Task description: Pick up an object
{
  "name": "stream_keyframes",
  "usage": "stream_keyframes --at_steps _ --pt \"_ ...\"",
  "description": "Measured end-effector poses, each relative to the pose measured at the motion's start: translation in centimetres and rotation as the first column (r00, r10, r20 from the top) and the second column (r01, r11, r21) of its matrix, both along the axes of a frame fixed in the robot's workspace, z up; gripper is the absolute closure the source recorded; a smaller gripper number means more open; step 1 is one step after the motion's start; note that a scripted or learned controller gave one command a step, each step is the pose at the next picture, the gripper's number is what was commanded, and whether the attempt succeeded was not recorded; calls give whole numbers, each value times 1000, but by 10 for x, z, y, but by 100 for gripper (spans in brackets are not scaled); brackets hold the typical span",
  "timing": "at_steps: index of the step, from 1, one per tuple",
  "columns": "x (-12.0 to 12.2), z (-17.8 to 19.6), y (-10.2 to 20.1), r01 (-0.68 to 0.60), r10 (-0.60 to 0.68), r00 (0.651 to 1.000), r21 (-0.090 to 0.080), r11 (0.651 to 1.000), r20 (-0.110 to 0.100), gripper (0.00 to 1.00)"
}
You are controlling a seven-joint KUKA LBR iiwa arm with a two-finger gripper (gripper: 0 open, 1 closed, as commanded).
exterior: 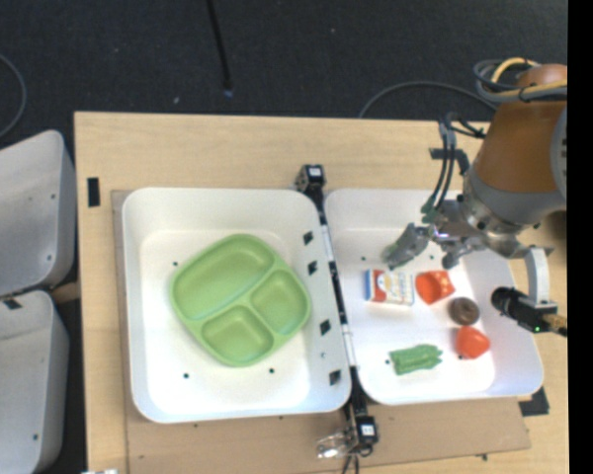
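The hand [427,248] hovers low over the right bin [376,215], fingers spread and gripping nothing, so the pick looks not yet made. Just below it sit a red-and-white packet [390,287], an orange piece [434,286], a brown round [464,310], another orange item [472,343] and a green one [415,359]. The left bin [148,383] holds a green divided plate [239,298].

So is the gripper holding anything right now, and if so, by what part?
Nothing is held. The gripper hangs open above the right bin.
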State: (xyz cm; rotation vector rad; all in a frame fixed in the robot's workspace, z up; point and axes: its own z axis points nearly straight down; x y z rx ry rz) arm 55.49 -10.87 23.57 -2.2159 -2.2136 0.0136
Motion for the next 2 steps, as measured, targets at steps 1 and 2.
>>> stream_keyframes --at_steps 1,2 --pt "2 7 0 -2 2 1000 -2 1000 14 0" --pt "-4 -41 6 0 0 1000 -1 1000 11 0"
